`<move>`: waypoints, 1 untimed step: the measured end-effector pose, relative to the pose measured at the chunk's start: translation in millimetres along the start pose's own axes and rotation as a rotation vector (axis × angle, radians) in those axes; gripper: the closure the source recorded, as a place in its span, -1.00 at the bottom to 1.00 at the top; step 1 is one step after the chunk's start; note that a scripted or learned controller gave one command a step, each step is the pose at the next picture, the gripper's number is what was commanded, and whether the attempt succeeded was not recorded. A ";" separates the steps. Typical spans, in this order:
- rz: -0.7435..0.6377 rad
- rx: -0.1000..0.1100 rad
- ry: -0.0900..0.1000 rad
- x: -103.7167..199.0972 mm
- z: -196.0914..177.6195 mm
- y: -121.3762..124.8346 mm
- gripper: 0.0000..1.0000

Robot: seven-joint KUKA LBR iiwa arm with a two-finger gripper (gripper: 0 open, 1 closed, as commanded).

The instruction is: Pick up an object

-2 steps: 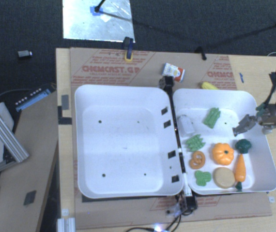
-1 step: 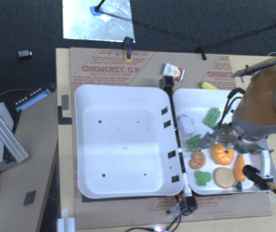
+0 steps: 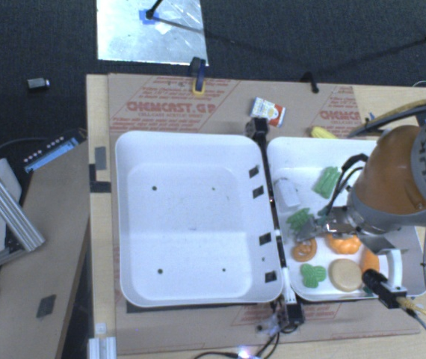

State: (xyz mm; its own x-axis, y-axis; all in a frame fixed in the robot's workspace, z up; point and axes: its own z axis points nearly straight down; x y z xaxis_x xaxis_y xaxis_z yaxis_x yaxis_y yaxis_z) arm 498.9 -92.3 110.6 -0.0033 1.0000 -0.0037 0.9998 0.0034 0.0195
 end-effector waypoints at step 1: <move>0.002 -0.003 -0.002 2.1 5.9 -1.9 -1.00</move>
